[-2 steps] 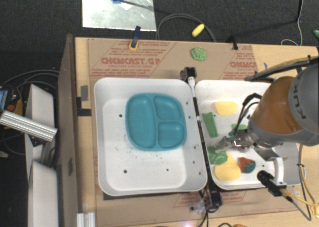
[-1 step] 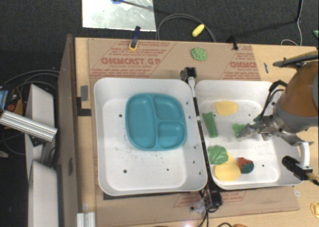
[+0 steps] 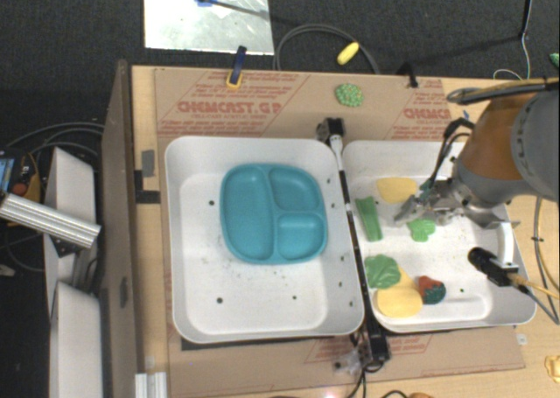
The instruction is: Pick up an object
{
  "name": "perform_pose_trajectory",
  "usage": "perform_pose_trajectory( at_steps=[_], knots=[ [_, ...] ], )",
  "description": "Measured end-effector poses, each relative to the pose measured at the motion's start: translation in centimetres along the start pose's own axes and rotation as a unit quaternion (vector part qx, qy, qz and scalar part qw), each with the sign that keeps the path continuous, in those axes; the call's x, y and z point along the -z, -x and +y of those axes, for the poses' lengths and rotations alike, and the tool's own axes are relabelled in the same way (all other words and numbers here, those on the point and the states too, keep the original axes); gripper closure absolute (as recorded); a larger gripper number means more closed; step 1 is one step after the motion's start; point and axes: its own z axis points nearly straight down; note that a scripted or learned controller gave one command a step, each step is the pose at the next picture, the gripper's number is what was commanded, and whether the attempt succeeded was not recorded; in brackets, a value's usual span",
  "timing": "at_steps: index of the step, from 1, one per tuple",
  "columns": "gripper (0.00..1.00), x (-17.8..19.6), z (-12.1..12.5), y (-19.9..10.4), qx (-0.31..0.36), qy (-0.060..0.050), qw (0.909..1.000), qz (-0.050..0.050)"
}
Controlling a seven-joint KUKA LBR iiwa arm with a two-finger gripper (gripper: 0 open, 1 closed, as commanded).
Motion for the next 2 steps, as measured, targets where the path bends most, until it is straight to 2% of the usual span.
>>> perform_pose_trajectory(
  at_steps=[1, 2],
  knots=[
    [1.00, 1.2, -0.1, 0.1, -0.001, 0.000, 1.0000, 0.000],
    [1.00, 8.6, 3.9, -4.7, 0.002, 0.003, 1.0000, 0.001]
  ],
)
